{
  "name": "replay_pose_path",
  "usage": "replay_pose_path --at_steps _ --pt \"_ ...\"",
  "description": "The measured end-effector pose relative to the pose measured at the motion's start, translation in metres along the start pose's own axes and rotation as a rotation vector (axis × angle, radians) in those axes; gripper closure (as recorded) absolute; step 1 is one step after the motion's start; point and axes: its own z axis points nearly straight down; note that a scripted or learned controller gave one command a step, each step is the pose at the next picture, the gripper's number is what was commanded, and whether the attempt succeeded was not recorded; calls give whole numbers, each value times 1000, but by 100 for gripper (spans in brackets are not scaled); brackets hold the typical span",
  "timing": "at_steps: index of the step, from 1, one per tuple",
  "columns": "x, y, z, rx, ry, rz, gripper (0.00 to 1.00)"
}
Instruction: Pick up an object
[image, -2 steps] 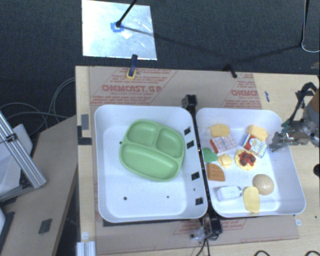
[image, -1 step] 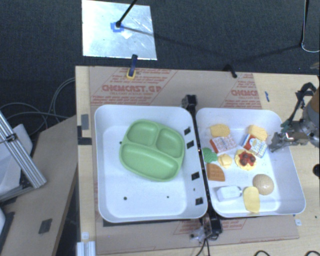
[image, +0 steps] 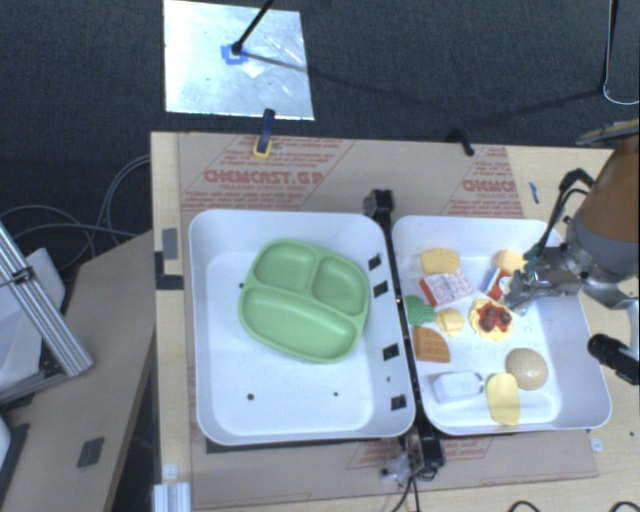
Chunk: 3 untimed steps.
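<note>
1. The end effector (image: 512, 291) sits low in the right bin (image: 570, 400), near its far right corner; whether it is wide or narrow, I cannot tell.
2. Just beside it lies a round yellow and red toy (image: 491, 319).
3. A green divided plate (image: 305, 298) fills the left bin (image: 215, 400).

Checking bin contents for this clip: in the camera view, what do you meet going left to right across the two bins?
Left bin → green divided plate → green leafy piece → red-and-white packet → pizza-like piece → gripper → tan round piece → arm.
</note>
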Motion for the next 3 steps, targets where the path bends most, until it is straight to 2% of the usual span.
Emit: replay_pose_path --at_steps 2,3 --pt "102 -18 3 0 1 -2 100" --pt "147 -15 0 -1 1 -2 100"
